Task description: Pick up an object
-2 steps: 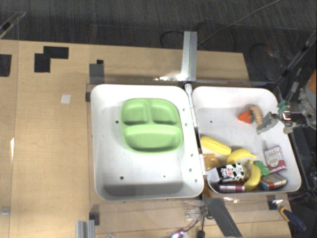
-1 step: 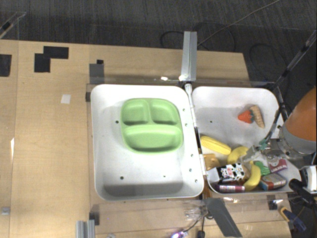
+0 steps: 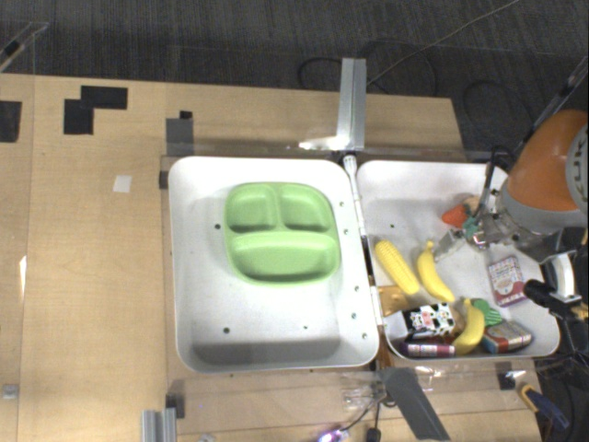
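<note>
Banana (image 3: 436, 275), long axis running eleven to five, lies at seven o'clock just beside the gripper (image 3: 471, 230), whose spread I cannot tell.

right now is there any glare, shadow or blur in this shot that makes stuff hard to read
In the camera view, the shallow white left bin has a soft shadow along its near wall; the green divided plate is evenly lit and sharp; the small items by the grey arm's gripper in the right white bin look slightly soft, so its fingers are hard to read.
</note>
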